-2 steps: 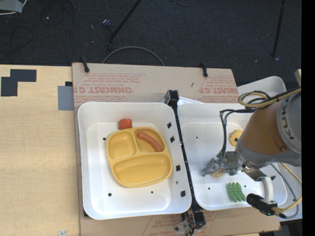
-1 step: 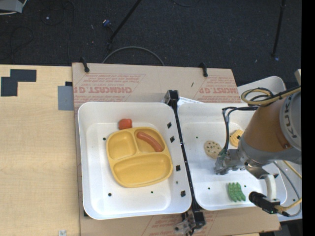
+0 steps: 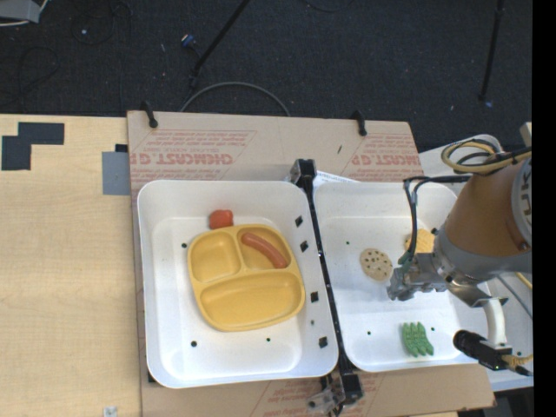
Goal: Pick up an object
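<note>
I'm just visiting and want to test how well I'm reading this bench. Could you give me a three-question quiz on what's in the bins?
1. True or false: the hot dog lies in a compartment of the yellow tray.
2. Which bin holds the green toy: the one on the view's left or the one on its right?
3. Which item lies nearest the end effector? A) the round cookie B) the red piece C) the hot dog

Key: 1 true, in the tray's upper right compartment. 2 the right bin, near its front edge. 3 A; the cookie lies just to the end effector's left in the view.
</note>
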Motion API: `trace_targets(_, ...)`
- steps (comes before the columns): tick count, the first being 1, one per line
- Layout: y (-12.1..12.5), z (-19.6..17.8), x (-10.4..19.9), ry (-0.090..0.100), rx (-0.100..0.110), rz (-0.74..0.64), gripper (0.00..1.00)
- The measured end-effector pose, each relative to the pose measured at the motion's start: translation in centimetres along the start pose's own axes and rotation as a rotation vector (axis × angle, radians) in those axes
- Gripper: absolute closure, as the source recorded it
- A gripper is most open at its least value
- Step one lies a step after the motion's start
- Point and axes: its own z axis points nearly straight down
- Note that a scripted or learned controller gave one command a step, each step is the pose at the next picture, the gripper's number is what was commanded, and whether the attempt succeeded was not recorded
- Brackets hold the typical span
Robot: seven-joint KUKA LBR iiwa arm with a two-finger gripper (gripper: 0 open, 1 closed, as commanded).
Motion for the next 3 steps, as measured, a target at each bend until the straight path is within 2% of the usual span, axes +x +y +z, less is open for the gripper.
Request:
trace_targets(1,0.1,-6.2,-0.5,-0.001,-0.003,-0.001,1.0)
trace_targets(2,0.0,-6.0,-0.6,0.001,0.003,0.001,1.0)
trace_targets(3,-0.5,-5.7,4.5,0.002,0.005,-0.004,1.0)
